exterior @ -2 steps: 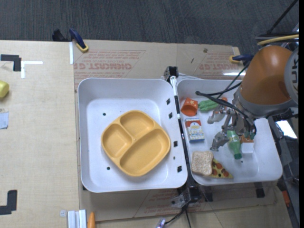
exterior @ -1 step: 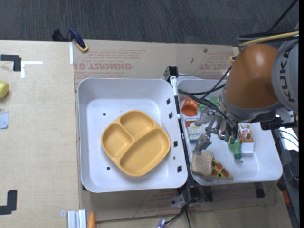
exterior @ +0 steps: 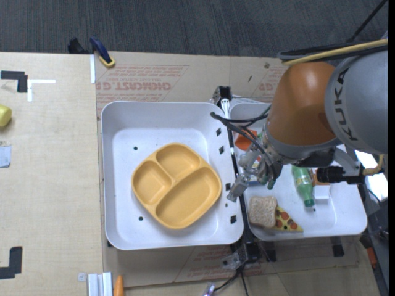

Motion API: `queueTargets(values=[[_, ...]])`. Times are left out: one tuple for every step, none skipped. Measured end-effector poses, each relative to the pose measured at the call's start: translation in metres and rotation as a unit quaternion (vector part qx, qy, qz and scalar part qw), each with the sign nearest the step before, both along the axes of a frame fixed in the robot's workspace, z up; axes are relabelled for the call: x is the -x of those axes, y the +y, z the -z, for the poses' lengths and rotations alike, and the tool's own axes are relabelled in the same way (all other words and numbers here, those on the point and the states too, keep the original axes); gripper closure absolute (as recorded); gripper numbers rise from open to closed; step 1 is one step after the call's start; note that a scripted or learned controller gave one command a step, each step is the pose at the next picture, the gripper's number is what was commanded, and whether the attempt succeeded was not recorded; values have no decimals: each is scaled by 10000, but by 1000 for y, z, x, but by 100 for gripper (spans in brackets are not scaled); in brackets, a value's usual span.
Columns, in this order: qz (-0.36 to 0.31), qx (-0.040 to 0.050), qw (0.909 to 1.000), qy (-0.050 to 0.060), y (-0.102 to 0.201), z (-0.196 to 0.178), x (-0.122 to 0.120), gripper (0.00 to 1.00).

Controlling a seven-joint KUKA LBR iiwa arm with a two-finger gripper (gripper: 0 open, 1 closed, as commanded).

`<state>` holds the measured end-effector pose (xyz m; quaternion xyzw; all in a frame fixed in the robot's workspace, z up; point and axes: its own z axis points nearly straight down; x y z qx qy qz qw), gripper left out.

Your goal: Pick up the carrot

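The divided yellow plate (exterior: 177, 185) looks like smooth matt plastic, the white bins (exterior: 117, 165) glossy plastic, the bench (exterior: 49, 184) pale matt wood.

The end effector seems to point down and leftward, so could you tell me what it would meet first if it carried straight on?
Probably the rim between the bins: the end effector hangs over the right bin's left edge, beside the bread slice. Depth is unclear.
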<state>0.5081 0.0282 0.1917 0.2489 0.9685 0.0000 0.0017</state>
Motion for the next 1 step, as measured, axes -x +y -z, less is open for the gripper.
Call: queueTargets(values=[[603,-1,9982,7,40,0,16,0]])
